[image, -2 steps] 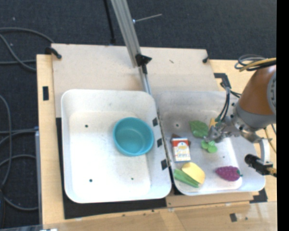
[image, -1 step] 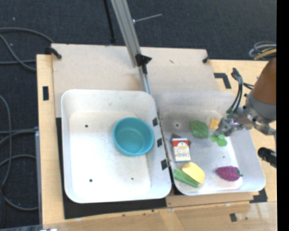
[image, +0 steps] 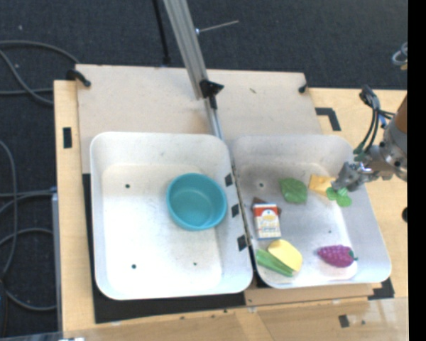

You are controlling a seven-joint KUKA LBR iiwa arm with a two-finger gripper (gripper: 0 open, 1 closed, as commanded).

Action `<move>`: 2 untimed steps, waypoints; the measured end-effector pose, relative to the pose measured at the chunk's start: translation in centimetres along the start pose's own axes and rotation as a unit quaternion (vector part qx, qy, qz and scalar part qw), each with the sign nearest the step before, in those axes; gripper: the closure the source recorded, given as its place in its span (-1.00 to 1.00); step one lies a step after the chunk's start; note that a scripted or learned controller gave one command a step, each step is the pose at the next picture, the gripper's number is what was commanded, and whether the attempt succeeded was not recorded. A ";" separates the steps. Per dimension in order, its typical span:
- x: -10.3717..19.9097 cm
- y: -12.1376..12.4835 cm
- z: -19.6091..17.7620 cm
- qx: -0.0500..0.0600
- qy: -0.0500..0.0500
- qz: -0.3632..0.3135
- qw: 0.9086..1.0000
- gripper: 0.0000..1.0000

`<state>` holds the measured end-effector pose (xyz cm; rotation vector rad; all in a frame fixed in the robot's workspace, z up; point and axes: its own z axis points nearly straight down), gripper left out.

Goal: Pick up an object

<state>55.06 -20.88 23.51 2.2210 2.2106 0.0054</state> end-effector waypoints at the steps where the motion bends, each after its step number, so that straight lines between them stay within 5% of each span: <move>1: -0.1 0.1 0.1 0.003 0.001 -0.001 1.000 1.00; 2: 5.2 2.2 0.5 0.002 0.002 -0.006 1.000 1.00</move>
